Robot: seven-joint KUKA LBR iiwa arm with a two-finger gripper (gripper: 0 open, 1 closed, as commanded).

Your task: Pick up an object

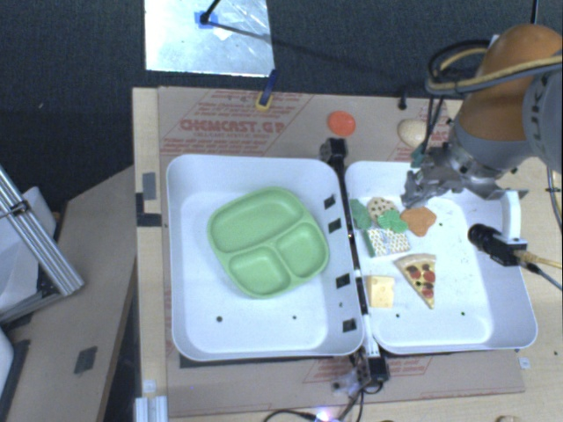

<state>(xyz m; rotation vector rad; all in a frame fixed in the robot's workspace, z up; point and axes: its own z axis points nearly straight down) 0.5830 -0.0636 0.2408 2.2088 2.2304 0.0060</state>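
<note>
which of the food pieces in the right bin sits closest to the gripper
The orange-brown piece, directly under the gripper. The cookie, pizza slice and yellow cheese square all lie farther toward the divider or the near edge.

dim bluish light, soft focus, grainy

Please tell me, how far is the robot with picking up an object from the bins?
Done: the gripper has reached the right bin and sits low over the toy food. In hand: it is at an orange-brown piece, but a grasp cannot be confirmed. Left: lifting. The pizza slice, yellow square and green tray lie untouched.
</note>
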